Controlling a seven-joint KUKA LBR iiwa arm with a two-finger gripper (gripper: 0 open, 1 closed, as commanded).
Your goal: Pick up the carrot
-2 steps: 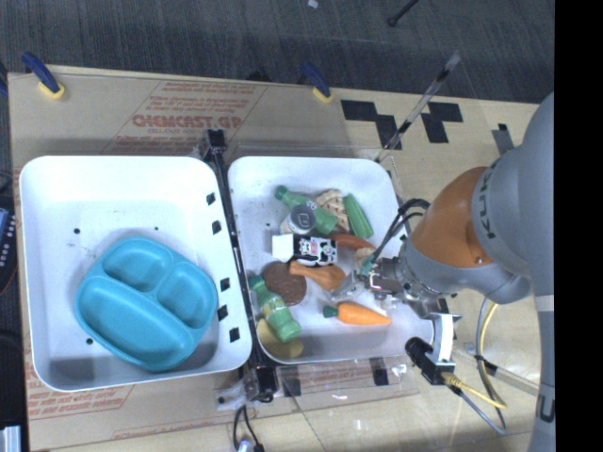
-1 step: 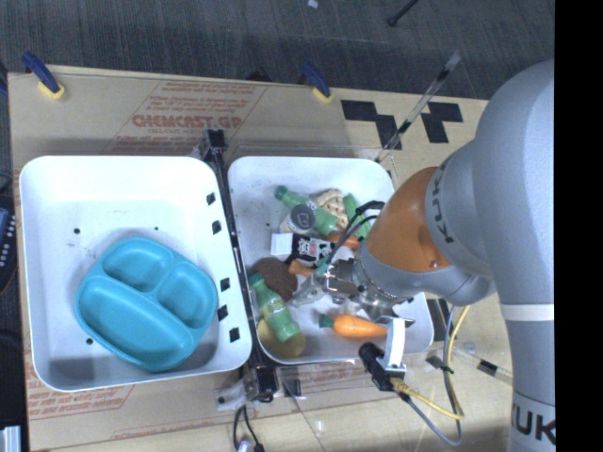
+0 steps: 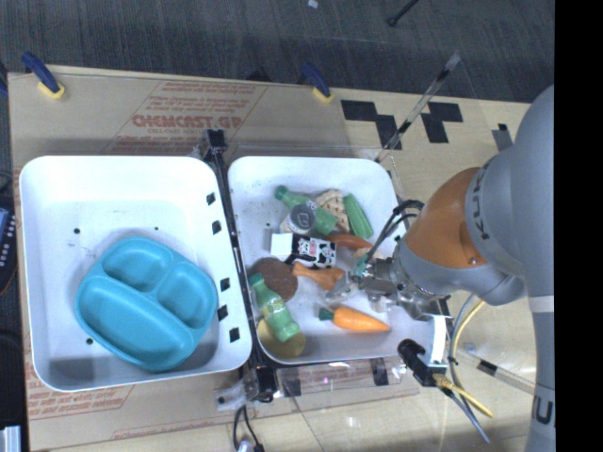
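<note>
The carrot (image 3: 360,320) lies in the right bin (image 3: 247,182). The jaws (image 3: 363,281) hang just above it; I cannot tell their state.

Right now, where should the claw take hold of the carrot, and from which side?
Grip the carrot at its thick middle, coming down from above. It lies flat on the right bin floor, long axis left to right, so the fingers should probably close across its width.

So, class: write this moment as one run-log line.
task: pick up carrot | carrot: lying in right bin, near front | claw: above the carrot, not holding it | blue tray: left bin
</note>
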